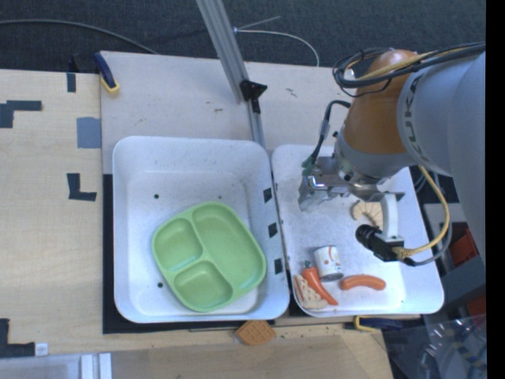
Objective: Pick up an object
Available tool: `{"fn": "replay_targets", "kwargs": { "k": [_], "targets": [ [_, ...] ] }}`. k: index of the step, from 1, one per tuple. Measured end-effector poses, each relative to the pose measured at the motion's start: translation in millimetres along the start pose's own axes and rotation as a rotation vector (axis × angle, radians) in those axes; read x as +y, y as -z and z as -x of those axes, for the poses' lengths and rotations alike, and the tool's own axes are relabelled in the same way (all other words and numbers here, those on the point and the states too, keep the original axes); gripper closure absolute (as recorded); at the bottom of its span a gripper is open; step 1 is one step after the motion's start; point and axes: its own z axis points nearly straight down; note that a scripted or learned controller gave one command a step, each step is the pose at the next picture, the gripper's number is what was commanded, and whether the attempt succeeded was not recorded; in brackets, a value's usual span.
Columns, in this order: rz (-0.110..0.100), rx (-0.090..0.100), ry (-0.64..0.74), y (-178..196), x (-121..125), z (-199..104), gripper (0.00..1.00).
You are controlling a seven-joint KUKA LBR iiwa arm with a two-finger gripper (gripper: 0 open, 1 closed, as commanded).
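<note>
No legible text; the small can's [327, 260] label seems blurred.

The arm [410, 109] covers the right bin's [418, 290] far corner and most of a tan object [368, 211]; its upper part runs off the right edge.

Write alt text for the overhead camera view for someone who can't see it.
A grey robot arm's gripper hangs over the right bin, which holds a small can, a carrot and a sausage. The left bin holds a green divided plate.
</note>
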Motion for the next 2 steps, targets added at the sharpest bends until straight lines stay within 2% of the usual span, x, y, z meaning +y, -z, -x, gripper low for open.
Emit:
{"fn": "replay_targets", "kwargs": {
  "k": [1, 2],
  "targets": [
    [-0.001, 0.001, 0.0, -5.2, 6.2, -53.9, 1.0],
    [0.003, 0.0, 0.001, 15.8, 17.4, -105.0, 1.0]
  ]
}}
